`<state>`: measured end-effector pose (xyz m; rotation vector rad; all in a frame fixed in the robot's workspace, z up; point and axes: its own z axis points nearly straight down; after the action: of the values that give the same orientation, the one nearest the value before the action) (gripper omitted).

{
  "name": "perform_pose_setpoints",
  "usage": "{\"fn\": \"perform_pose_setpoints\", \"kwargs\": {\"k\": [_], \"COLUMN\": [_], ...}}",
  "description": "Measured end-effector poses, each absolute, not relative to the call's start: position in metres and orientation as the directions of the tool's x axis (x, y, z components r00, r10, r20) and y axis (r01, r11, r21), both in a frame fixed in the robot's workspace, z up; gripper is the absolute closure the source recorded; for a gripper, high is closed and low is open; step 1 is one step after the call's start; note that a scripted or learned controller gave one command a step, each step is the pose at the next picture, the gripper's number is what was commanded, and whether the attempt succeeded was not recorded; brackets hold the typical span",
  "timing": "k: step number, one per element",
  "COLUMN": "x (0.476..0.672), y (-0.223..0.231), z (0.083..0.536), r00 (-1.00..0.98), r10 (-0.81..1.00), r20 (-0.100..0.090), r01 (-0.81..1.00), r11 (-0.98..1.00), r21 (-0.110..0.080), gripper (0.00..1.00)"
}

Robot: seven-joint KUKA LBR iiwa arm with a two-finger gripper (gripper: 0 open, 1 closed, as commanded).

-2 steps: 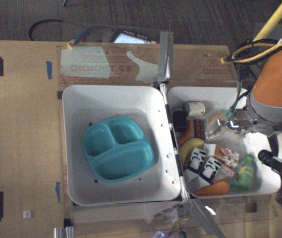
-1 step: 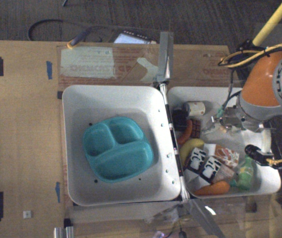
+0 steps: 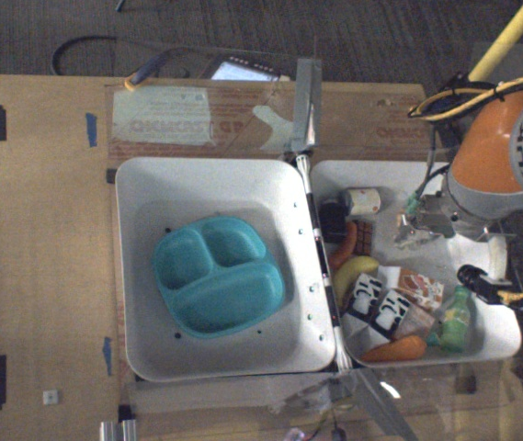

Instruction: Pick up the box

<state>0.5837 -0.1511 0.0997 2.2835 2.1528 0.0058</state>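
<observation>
A black and white box (image 3: 379, 306) lies in the right bin (image 3: 509, 333), near its front left, partly overlapped by a brown and white packet (image 3: 421, 292). My gripper (image 3: 412, 231) hangs over the upper middle of the right bin, above and to the right of the box and apart from it. Nothing shows between its fingers. The grey arm with its orange band (image 3: 486, 154) comes in from the right.
A teal divided plate (image 3: 217, 274) lies in the left bin (image 3: 142, 191). The right bin also holds a yellow banana (image 3: 355, 270), an orange carrot (image 3: 392, 349), a green bottle (image 3: 454, 322), a white cylinder (image 3: 364, 201) and a dark item (image 3: 333, 219).
</observation>
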Motion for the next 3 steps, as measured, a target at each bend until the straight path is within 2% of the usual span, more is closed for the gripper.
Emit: {"fn": "perform_pose_setpoints", "kwargs": {"k": [1,2,3], "x": [0.584,0.608,0.608], "y": [-0.151,-0.183,-0.183], "z": [0.1,0.086,0.086], "r00": [0.059,-0.028,-0.028], "r10": [0.998,1.0,1.0], "r20": [0.001,-0.002,-0.002], "r01": [0.998,1.0,1.0], "r11": [-0.059,0.028,0.028], "r21": [0.005,0.003,0.003], "gripper": [0.0,0.0,0.0]}}
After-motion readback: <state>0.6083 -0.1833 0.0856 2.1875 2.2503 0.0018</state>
